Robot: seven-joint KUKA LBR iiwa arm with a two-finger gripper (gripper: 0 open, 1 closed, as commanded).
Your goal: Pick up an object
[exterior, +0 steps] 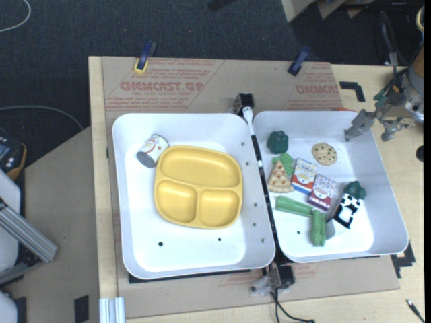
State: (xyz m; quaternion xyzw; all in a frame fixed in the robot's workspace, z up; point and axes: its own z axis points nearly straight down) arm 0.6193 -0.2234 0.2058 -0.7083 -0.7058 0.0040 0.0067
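end effector [374,128] open above right bin's far rim; cookie [324,153] near, apart.

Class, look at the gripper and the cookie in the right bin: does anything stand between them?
Nothing visible does. The gripper hangs over the right bin's upper right corner, and only bare white floor separates it from the cookie.

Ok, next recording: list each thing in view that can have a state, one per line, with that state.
tool: above the right bin's far right corner, holding nothing
yellow tray: upright, flat in the left bin, compartments bare
small can: on its side, at the tray's far left corner
cookie: flat, lying apart
pizza slice: flat
green cucumber: lying down
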